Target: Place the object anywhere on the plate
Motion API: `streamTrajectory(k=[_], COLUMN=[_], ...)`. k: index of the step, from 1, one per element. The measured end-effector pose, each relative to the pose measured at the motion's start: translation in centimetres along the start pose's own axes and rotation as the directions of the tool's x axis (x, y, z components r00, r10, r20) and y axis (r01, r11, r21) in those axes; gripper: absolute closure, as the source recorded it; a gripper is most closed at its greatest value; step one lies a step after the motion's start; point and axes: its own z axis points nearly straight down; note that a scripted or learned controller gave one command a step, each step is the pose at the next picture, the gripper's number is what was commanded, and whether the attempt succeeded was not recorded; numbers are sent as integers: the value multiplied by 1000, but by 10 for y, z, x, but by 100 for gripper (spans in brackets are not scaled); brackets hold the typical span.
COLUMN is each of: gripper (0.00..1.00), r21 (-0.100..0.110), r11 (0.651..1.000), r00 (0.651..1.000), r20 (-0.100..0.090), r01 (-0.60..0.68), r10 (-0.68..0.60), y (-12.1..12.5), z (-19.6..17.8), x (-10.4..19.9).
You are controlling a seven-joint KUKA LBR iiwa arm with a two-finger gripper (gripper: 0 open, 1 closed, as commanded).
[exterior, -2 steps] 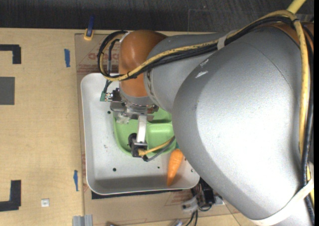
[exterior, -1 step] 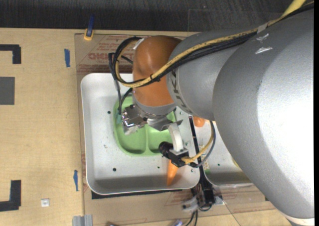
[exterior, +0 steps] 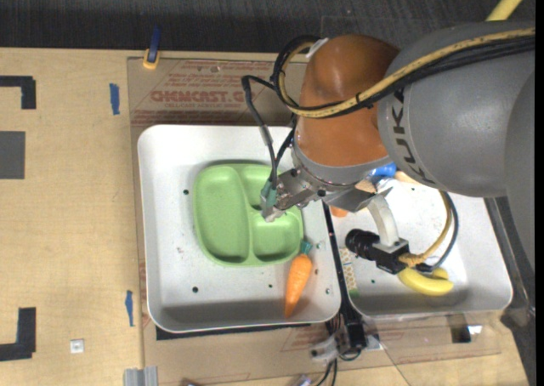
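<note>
While the gripper (exterior: 274, 203) hangs over the green plate (exterior: 223, 210), its small metal fingers stand above the ridge that divides the plate, and I cannot tell if they are apart or closed; nothing is seen between them. Below the gripper and a little to its right lies the toy carrot (exterior: 297, 280), on the floor of the left bin (exterior: 161, 231), just beside the lower right edge of the plate. Its long axis runs nearly up and down in the view, slightly tilted: the green leaf end points up toward the gripper and the thin orange tip points down toward the near wall of the bin. The carrot looks smooth, a cone shape. The plate is a rounded rectangle of glossy green plastic with a large compartment at left and two smaller ones at right. Both bins are shallow, white and smooth with rounded corners. To the right of the gripper, in the right bin (exterior: 476, 291), a yellow banana (exterior: 427, 281) lies curved, beside a black cable part (exterior: 374, 250) of the arm
</note>
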Motion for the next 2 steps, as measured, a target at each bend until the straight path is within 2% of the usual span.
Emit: streamTrajectory(k=[1,2], gripper=[100,0], r21=[1,3], r11=[953,953], r00=[953,953], r20=[-2,-1], r01=[-303,-303], r10=[303,303], y=[31,31], z=[-36,-35], x=[17,17])
